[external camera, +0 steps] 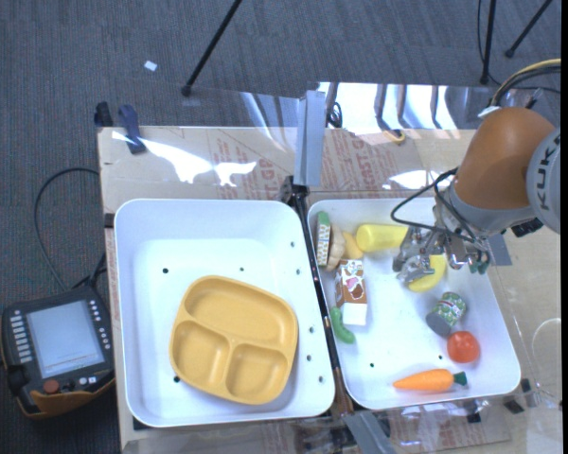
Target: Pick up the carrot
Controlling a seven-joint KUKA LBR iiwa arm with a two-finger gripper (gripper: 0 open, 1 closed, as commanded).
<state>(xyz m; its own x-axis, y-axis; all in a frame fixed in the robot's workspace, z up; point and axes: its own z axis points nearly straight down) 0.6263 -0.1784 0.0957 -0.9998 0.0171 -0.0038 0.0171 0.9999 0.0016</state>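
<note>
The orange carrot with its green top lies flat near the front edge of the right bin, pointing left. My gripper hangs over the bin's back right part, well behind the carrot and right above a yellow lemon-like fruit. Nothing of the carrot is near it. The arm's orange band rises to the right.
The right bin also holds a yellow cylinder, a small carton, a green-and-white can, a red tomato just above the carrot's top, and green items along the left wall. A yellow divided plate lies in the left bin.
</note>
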